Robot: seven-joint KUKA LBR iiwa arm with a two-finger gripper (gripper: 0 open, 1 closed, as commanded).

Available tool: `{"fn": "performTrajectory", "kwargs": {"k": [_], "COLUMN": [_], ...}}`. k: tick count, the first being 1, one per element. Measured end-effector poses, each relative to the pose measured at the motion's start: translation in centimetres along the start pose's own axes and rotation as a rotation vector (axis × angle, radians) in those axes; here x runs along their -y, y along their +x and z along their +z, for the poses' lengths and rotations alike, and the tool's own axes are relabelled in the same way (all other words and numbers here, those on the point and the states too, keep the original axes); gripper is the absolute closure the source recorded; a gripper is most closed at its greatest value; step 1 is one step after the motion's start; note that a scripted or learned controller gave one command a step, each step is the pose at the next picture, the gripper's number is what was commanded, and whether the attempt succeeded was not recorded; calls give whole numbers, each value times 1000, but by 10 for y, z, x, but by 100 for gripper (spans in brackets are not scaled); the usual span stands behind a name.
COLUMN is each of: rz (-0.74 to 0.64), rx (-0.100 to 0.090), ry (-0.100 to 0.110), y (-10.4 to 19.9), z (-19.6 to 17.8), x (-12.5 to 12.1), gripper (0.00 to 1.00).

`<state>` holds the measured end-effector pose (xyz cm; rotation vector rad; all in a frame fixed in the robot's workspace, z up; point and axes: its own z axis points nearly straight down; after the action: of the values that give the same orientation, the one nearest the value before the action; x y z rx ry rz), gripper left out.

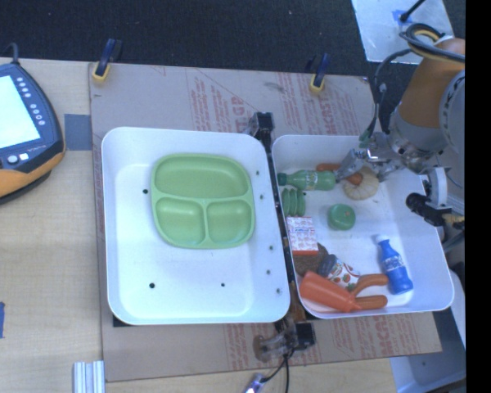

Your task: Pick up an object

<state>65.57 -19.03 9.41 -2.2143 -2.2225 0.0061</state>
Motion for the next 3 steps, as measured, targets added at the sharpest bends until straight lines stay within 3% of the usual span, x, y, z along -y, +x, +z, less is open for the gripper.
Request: {"fn": "performTrajectory", "kwargs": {"k": [1,3], "rz": [1,0], "rx": [0,-1], "ry": [-4,-1], "y": [-21,-7], "z": [2,2], "x": [-1,0], "gripper": [0,0]}}
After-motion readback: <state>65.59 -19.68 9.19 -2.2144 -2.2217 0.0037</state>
